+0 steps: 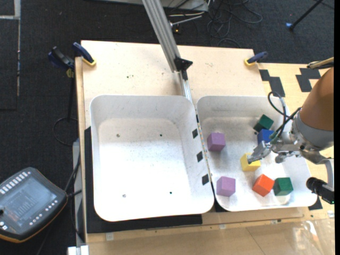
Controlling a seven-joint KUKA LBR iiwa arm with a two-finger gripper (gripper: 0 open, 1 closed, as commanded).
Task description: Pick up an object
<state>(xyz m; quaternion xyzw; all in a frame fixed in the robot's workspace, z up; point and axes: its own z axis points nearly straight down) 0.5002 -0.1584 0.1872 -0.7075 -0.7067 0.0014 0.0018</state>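
Nearest the camera, at the lower left off the desk (133, 62), lies a grey handheld pendant (26, 203) with a screen, partly cut off by the frame edge. Two shallow white bins stand side by side on the desk, touching along their inner walls. The left bin (101, 158) shows only dark specks on its floor. The right bin (223, 108) holds the cubes.

Along its near edge, from left to right: a purple cube (226, 186), an orange cube (263, 185), and a green cube (283, 185) just beside the orange one, with a pale object under the green cube that is hard to make out. Next back, a yellow cube (249, 162) lies at the tip of the gripper (260, 154), which reaches in from the right; it appears to touch the cube's upper edge, but whether the fingers are apart or closed cannot be told, and the cube is not seen between them. A second purple cube (216, 141) sits well to the left, near the inner wall. Farther back, a blue cube (264, 136) is partly hidden by the gripper body, and a dark green cube (263, 123) lies just behind it.

The arm (319, 116) is cut off at the right. Beyond the bins, a metal rail (159, 25) slants upward; blue-and-yellow clamps (84, 53) grip the desk's far corners.
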